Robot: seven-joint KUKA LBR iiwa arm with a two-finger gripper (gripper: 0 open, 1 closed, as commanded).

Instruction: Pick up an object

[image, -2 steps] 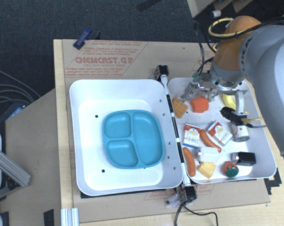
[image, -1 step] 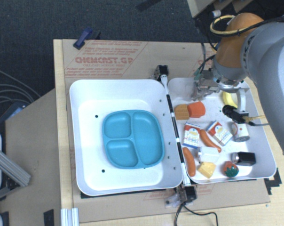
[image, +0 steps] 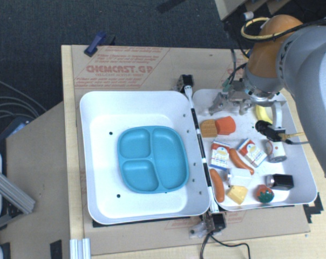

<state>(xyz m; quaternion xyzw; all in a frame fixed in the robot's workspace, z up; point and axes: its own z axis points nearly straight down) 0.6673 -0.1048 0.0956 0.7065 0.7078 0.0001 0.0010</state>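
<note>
My gripper (image: 228, 108) hangs over the far end of the right bin (image: 302, 169), fingers spread and nothing between them: open. Just in front of it lie an orange-red block (image: 226, 125) and a brown bread piece (image: 208, 128). A yellow banana (image: 263, 114) lies to its right, partly under the wrist. Nearer the front are two red-and-white cartons (image: 221, 156) (image: 253, 152), two sausages (image: 240, 159) (image: 218, 185), a silver can (image: 277, 152), a yellow cheese wedge (image: 237, 194), a red-and-green tomato (image: 265, 194) and a black block (image: 282, 181).
The left bin (image: 95, 117) holds a blue divided plate (image: 152, 159). The arm's grey body and orange band (image: 268, 47) fill the upper right. A blue clip (image: 95, 43) lies on the cardboard behind the bins.
</note>
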